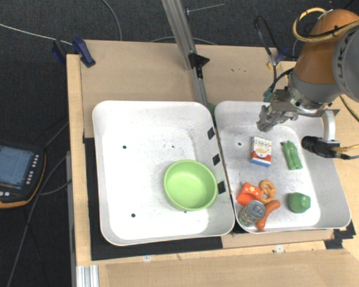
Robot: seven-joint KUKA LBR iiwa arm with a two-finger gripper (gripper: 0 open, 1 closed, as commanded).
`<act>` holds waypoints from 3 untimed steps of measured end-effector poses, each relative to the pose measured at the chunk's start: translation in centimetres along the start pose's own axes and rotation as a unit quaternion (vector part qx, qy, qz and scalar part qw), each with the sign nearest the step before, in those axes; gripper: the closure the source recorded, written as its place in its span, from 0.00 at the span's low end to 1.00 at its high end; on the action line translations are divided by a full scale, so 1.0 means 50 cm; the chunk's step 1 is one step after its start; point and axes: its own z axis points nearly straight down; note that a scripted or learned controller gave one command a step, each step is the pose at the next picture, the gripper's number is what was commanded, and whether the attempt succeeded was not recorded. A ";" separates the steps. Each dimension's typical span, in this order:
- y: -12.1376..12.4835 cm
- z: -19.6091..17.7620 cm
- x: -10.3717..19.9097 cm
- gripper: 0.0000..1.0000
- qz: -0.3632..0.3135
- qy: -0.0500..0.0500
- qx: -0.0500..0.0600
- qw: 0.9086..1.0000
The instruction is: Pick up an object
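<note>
My claw (267, 123) hung over the right bin (334, 187) above the small carton (261, 150) — grip state unreadable — risk was descending off-centre and tipping it.

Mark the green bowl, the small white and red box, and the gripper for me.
green bowl (190, 185): camera view, on the inside bottom of the bowl.
small white and red box (261, 150): camera view, on the middle of its top face.
gripper (267, 122): camera view, at its lower tip.
</note>
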 end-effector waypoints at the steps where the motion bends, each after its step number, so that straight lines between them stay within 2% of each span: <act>1: 0.000 -0.124 -0.011 1.00 0.000 0.000 0.000 1.000; 2: 0.000 -0.136 -0.010 1.00 0.000 0.000 0.002 1.000; 3: -0.005 -0.141 0.093 1.00 -0.002 0.001 0.002 1.000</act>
